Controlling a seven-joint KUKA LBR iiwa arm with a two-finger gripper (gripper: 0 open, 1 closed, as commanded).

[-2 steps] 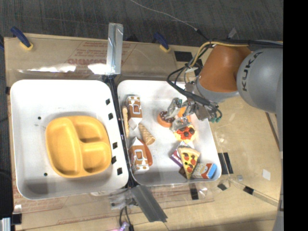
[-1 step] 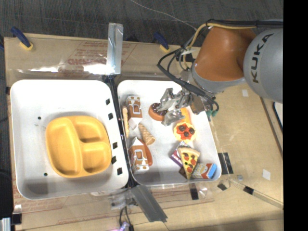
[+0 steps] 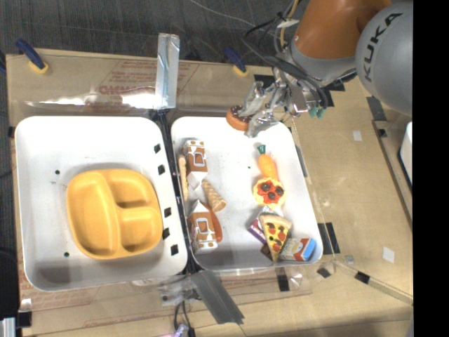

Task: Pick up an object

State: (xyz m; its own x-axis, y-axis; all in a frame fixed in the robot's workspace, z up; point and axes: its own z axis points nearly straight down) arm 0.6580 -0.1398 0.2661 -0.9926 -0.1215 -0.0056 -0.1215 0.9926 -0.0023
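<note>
On the bench (image 3: 365, 209) we see the left bin (image 3: 35, 160) with a yellow tray (image 3: 112, 211), much free floor around it. The right bin (image 3: 235, 153) keeps toys near its walls. At its far edge the jaws (image 3: 254, 118) pinch a small orange-brown toy (image 3: 237, 120).

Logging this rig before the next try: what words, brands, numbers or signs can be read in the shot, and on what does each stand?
"KUKA": dark letters on the grey arm housing, running up at a slant, top right.
Faded red print on the tan cardboard sheet behind the bins: too blurred to read.
Small red and white carton in the right white bin: markings too small to read.
</note>
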